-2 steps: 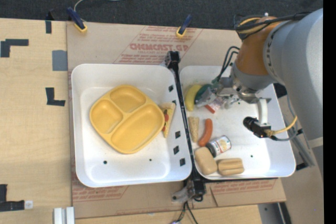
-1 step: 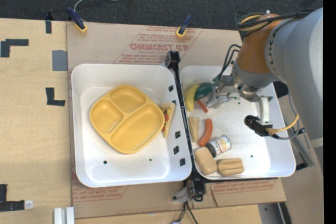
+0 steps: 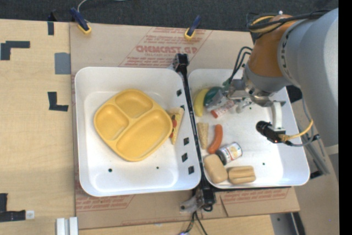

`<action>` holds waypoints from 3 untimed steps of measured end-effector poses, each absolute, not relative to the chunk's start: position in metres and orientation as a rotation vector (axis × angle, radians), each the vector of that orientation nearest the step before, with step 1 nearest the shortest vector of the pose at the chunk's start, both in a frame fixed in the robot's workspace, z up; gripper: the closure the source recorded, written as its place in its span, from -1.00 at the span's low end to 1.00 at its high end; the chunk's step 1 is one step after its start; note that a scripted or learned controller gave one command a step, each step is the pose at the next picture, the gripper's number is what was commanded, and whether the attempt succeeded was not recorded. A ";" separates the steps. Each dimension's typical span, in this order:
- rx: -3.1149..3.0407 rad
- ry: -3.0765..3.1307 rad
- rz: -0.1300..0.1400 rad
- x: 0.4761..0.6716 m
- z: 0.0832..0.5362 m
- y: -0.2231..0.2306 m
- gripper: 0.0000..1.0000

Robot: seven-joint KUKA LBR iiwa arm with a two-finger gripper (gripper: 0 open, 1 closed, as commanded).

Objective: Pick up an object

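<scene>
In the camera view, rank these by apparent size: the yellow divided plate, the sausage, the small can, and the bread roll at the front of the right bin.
1. yellow divided plate
2. bread roll
3. sausage and small can look alike; I won't rank them.

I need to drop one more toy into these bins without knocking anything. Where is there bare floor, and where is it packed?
Left bin: bare along its near edge and its far wall, around the yellow divided plate. Right bin: bare in the right half, beyond the can. Crowded: its left side, with banana, sausage and bread rolls, and under the gripper.
</scene>
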State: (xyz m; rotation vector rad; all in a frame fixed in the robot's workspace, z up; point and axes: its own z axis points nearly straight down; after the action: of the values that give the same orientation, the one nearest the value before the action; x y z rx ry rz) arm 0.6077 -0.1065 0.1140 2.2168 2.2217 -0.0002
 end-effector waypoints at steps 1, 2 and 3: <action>2.220 2.222 0.000 0.613 0.086 -0.119 -1.00; 2.217 2.221 -0.001 0.613 0.096 -0.119 1.00; 2.216 2.221 0.000 0.613 0.096 -0.119 -1.00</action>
State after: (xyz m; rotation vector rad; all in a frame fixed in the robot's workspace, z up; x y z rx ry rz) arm 0.6132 -0.1190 0.0957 2.2159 2.2208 -0.0004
